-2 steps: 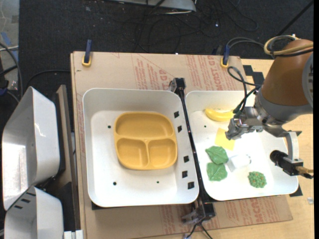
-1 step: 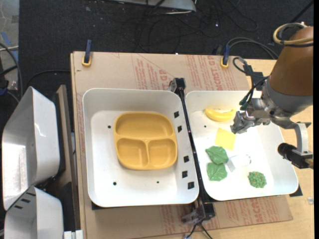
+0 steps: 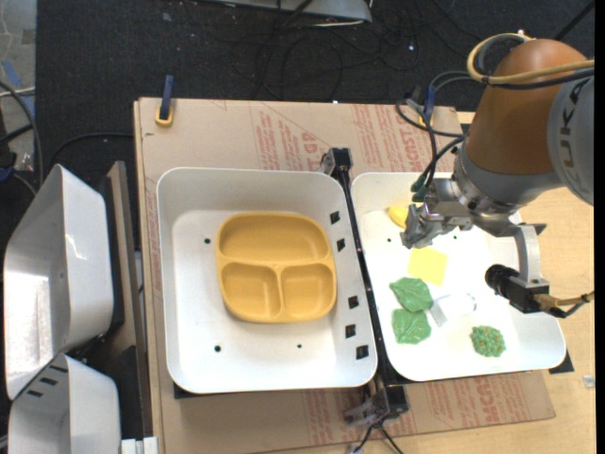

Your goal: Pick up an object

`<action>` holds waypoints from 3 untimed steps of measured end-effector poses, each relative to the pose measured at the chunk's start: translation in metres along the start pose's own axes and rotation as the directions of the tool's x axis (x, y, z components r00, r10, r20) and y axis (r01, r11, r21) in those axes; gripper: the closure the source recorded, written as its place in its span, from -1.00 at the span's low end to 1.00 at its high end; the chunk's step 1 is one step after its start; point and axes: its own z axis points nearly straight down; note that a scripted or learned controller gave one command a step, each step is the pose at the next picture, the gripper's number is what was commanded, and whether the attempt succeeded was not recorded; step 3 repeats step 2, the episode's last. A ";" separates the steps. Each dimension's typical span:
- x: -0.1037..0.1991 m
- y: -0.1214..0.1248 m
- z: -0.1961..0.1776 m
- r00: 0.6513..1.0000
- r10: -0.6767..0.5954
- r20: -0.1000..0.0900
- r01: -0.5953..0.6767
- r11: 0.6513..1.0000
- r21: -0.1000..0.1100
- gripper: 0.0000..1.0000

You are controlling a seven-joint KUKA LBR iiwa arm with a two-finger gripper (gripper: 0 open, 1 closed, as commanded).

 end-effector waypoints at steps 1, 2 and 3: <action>0.051 0.012 -0.001 1.000 0.000 0.000 0.000 1.000 0.000 1.00; 0.107 0.015 0.005 1.000 0.000 0.000 0.000 1.000 0.001 1.00; 0.107 0.015 0.005 1.000 0.000 0.000 0.000 1.000 0.001 1.00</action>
